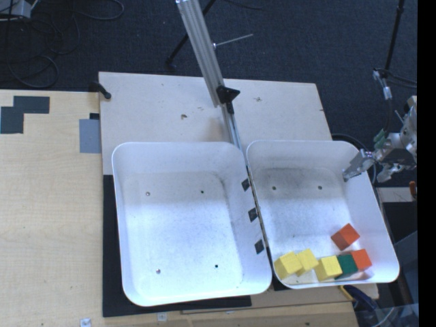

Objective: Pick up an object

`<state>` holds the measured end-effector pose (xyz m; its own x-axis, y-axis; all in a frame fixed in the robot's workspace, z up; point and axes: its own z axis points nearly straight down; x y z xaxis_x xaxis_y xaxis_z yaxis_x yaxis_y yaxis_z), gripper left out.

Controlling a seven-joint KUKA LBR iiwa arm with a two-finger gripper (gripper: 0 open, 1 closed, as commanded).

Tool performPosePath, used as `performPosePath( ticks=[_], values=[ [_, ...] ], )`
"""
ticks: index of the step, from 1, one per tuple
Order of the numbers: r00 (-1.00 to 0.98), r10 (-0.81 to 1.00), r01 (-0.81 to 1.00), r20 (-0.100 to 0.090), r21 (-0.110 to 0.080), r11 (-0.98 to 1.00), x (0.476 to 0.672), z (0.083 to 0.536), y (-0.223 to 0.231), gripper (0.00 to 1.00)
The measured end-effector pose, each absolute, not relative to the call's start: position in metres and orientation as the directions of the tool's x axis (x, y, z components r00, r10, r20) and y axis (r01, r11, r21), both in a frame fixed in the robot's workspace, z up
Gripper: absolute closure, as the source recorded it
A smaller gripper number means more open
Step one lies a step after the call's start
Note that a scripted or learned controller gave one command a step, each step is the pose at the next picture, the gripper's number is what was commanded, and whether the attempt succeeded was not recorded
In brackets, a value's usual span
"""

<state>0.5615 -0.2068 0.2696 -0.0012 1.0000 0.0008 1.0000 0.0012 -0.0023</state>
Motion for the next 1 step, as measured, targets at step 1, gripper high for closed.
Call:
performPosePath(
  ticks=[1],
  values=[
    [0.001,1.000,1.000,0.004,-0.011,-0.001,0.5187,0.1345,-0.2086,0.00]
  ],
)
